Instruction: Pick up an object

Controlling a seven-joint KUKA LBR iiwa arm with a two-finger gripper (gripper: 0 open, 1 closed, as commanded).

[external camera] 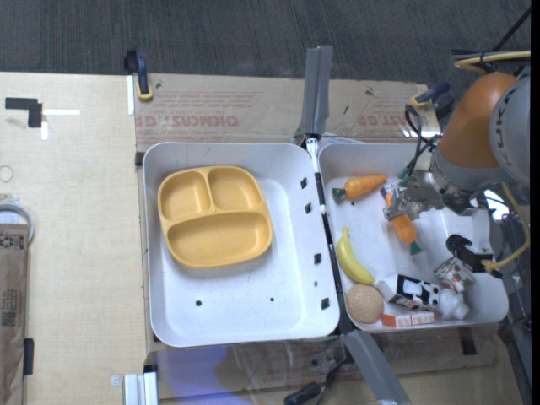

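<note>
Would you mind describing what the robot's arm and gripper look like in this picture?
The arm is a rounded grey body with a broad orange band above the wrist. Black and yellow cables loop around its upper part. The gripper at its end is a small cluster of grey metal and dark parts, too fine to make out further. No lettering or markings are legible on either.
</note>
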